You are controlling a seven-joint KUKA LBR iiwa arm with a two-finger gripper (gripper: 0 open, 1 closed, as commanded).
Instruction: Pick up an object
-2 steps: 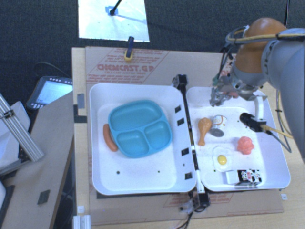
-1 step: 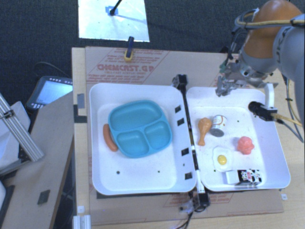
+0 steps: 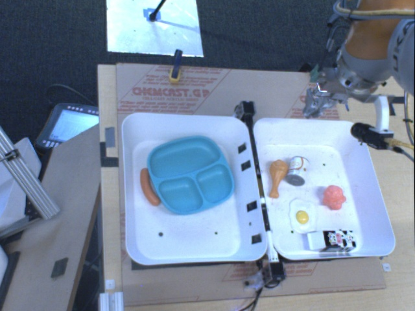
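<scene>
We see a dark carpeted floor (image 3: 58, 37) around a pale wooden bench (image 3: 84, 173). A brown cardboard sheet (image 3: 214, 86) with red lettering covers the benchtop. Behind it lies 1 shiny metal plate (image 3: 154, 19). At the left sit a tablet screen (image 3: 65, 127) and a ribbed aluminium rail (image 3: 26, 180).

Grey arm (image 3: 389, 44), broad orange band, dark cables, small metallic pincer (image 3: 316, 103)

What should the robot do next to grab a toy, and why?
Probably lower toward the drumstick. The end effector hangs above the right bin's far rim, holding nothing, and the drumstick looks like the nearest toy, lying apart from the others.
</scene>
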